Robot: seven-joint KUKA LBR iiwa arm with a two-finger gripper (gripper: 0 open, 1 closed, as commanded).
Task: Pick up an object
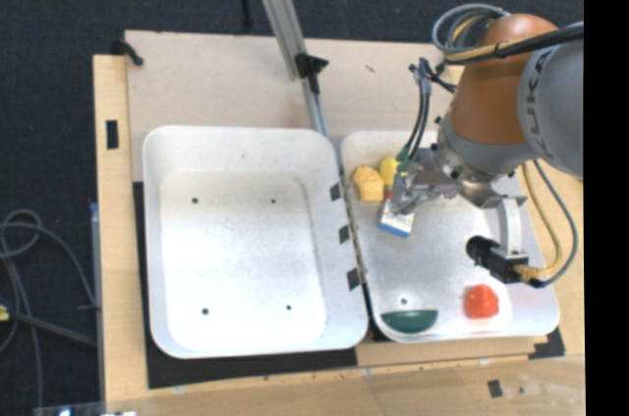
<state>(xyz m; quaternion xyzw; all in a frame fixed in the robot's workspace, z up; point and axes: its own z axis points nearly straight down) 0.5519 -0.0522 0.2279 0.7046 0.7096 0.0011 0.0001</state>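
My gripper [405, 198] hangs over the left part of the right bin [536, 311], under the grey and orange arm. A small white block with a blue edge [396, 225] lies tilted right below the gripper's tip, touching or nearly touching it. A yellow lump [368, 183] rests just left of the gripper by the bin's left wall. A smaller yellow-green piece [389, 168] sits behind it, partly covered by the gripper. A red object [481, 302] and a dark green bowl-shaped piece [410, 319] lie near the bin's front edge.
The left bin [246, 242] stands beside the right one, their walls meeting at a ridge with black clips [346, 232]. A slanted metal post [285, 11] rises behind the bins. Cables and a black fitting [494, 257] hang from the arm over the right bin.
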